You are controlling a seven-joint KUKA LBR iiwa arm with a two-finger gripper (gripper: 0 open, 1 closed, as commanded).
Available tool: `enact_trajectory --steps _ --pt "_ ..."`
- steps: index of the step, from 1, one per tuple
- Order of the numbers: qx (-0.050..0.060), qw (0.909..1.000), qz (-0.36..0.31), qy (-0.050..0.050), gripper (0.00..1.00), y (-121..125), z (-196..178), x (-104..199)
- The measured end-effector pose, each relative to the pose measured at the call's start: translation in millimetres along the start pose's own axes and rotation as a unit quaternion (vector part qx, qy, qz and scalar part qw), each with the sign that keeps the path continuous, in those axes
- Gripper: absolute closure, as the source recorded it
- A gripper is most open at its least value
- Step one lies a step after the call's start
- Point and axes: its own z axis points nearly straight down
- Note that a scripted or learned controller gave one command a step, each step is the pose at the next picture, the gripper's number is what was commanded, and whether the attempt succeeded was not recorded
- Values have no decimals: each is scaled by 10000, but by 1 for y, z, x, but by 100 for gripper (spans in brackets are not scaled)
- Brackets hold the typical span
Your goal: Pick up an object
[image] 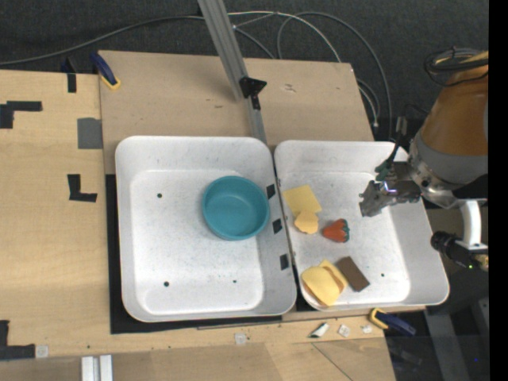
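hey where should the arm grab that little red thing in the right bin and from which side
Take the red object across its narrow width, coming straight down from above. It lies low on the right bin floor, apart from the yellow piece on its left, with open floor on its right, the side nearest the end effector.

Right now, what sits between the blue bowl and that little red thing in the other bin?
In the camera view, two yellow pieces lie between the blue bowl and the red thing, just past the rims where the two bins meet.
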Motion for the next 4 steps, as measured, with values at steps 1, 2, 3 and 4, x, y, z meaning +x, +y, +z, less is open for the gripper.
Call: enact_trajectory --steps 1,2,3,4 --pt "8 10000 4 -1 100 0 7 43" --pt "0 10000 -8 2 100 5 2 98" --pt "8 10000 -10 2 100 -4 1 157" --pt "20 10000 -1 -5 100 -7 20 208"
